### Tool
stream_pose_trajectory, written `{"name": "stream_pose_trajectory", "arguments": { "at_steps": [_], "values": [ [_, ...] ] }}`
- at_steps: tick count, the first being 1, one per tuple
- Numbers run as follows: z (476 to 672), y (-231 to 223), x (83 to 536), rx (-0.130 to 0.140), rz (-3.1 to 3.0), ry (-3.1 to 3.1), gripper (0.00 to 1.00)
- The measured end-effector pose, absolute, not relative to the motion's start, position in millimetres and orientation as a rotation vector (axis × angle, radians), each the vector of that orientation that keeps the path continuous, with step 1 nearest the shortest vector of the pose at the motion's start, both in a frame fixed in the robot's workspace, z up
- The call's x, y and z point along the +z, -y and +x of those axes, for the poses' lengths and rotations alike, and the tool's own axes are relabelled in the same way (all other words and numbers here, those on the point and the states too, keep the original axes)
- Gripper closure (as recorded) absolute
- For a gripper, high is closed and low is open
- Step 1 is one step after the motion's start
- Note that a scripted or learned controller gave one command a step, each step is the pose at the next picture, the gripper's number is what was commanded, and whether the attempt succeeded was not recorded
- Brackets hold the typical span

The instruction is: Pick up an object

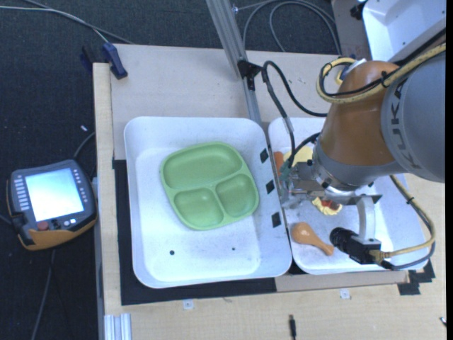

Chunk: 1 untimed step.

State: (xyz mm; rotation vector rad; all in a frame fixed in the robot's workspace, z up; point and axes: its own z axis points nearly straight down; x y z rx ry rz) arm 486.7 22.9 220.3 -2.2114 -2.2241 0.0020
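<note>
Arm [368,119]: grey body with orange band, entering from the right of the frame and reaching down over the right bin.
Gripper [301,190]: low over the left part of the right bin, near the divide between the bins; grasp state cannot be determined, and nothing is seen held.
Right bin [403,211]: white, lower right of centre, largely covered by the arm.
Orange object [310,235]: pear-shaped, lying in the lower left part of the right bin, just below the gripper.
Yellow-and-red object [330,205]: partly hidden under the wrist; identity unclear.
Left bin [148,211]: white, centre of the frame.
Green tray [209,184]: three compartments, lying flat in the left bin.
Pendant [49,200]: lit screen, far left of the frame, off the bench.
</note>
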Motion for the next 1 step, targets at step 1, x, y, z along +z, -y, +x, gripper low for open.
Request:
{"name": "stream_pose_trajectory", "arguments": {
  "at_steps": [1],
  "values": [
    [485.4,-78.5,212.0,0.002,-2.21,2.225,1.0]
  ]
}}
